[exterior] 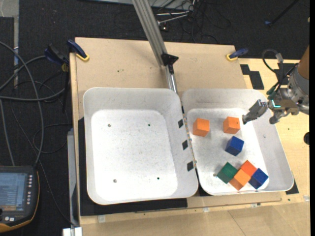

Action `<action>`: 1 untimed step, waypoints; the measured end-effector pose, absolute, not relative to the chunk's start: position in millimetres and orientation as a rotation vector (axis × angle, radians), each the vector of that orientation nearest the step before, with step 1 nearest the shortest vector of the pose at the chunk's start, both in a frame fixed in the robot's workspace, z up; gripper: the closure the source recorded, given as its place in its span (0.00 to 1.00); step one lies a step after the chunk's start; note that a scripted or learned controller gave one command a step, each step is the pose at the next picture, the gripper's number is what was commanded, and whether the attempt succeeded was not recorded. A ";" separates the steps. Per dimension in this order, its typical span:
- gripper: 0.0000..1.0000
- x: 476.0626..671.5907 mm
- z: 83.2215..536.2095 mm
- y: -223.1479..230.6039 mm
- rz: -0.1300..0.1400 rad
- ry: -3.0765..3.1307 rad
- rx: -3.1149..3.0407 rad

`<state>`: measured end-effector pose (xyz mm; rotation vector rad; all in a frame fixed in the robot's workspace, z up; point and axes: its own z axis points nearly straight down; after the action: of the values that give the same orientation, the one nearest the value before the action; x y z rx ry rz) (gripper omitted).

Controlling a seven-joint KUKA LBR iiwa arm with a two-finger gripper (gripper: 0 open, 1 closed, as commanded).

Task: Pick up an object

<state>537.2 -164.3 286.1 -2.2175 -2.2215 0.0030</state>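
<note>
Jaws (263, 113) spread, nothing btwn | just R of orange cube (231, 125) | blue cube (235, 145) below

Dark carpet floor (34, 18), black cables (24, 97) at left, tan wooden bench (128, 65), teach pendant (17, 195) bottom-left.

**Arm at the right bin's edge, blocks below**

The end effector (264, 112) hangs over the right bin (275, 146), near its upper right side, fingers spread with nothing between them. In that bin lie two orange blocks (201, 127) (231, 125), a blue block (235, 145), and a touching cluster: green block (227, 172), orange ones (243, 174), another blue (258, 178). The left bin (93, 132) sits beside it on the bench (123, 63).
</note>
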 end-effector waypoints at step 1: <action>0.00 537.8 287.9 -164.4 0.000 -2.223 -2.221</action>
<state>537.8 -164.4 287.9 -2.2210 -2.2225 0.0004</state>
